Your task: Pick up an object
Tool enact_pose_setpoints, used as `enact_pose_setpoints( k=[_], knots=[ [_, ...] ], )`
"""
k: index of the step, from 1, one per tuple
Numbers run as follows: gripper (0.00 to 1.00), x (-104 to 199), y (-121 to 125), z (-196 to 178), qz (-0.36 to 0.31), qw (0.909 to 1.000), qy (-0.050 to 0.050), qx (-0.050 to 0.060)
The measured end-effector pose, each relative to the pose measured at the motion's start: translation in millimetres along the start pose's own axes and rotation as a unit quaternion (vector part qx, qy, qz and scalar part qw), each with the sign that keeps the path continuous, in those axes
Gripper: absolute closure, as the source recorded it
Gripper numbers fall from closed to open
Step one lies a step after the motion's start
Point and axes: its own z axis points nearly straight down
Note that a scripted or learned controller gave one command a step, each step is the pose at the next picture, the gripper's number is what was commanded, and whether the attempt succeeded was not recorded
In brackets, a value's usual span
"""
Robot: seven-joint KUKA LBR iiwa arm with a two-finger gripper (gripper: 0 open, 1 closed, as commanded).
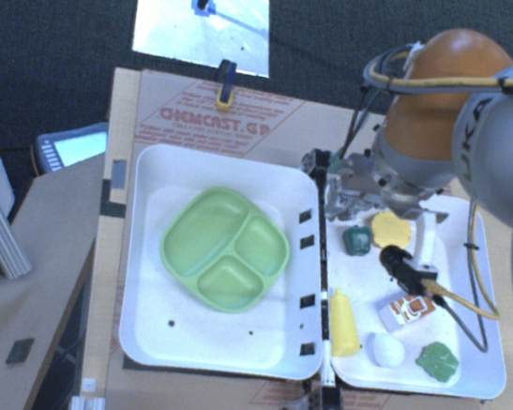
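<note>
My gripper [350, 201] hangs low over the far left part of the right bin [488, 374], close to the divider between the two bins. Just in front of it lies a small teal object [358, 240], and a flat yellow round piece [391, 231] sits to the right of that. Nearer the front of the same bin are a yellow bottle-shaped item [345, 323], a white ball [388, 349], a green lumpy object [439, 361] and a small white and orange box [407, 310]. I see nothing between the fingers.
The left bin [140, 325] holds a light green divided plate [226, 248] near its middle. The grey arm with its orange band [444, 84] covers the far right of the right bin. Cardboard [221, 123] lies under both bins.
</note>
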Motion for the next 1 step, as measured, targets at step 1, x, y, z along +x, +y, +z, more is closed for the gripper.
enact_pose_setpoints(
  k=[1],
  knots=[
    [1.00, 50.4, 20.7, 3.0, 0.000, 1.0000, 0.000, 0.000]
  ],
)
